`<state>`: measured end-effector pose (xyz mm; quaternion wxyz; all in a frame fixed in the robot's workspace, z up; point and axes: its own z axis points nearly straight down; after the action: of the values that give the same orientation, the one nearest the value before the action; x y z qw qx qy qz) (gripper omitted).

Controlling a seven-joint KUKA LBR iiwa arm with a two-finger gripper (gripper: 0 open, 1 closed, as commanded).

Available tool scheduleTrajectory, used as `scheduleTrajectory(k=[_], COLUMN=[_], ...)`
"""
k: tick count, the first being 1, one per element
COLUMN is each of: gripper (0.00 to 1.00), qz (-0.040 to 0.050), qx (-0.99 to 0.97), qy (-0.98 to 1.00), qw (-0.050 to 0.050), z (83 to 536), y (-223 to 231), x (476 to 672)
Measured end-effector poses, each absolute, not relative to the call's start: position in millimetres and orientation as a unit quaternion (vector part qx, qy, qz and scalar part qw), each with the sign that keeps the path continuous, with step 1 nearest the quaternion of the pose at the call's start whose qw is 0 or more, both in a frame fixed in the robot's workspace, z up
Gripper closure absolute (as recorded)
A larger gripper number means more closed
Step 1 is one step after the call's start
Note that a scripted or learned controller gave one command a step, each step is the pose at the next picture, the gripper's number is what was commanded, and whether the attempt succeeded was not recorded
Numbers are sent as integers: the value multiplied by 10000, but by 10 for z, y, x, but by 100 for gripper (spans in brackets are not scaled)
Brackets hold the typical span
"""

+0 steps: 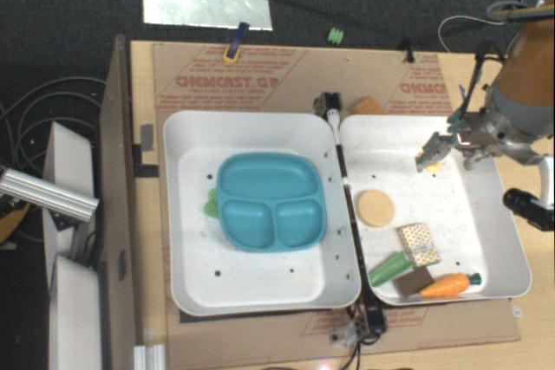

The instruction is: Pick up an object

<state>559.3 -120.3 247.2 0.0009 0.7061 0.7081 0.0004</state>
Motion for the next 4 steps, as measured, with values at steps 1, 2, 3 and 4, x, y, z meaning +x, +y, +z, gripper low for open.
scheduleTrajectory(k=[1,2,3,4], gripper=[0,0,0,100], qz=[-7,1,13,19], qx=[7082,7051,7053,7044], qy=[7060,7091,7089,7098], qw=[17,14,27,47], z=[2038,1424,845,996], y=[-1846,-1892,-2067,-2065], x=[5833,6259,6619,6625])
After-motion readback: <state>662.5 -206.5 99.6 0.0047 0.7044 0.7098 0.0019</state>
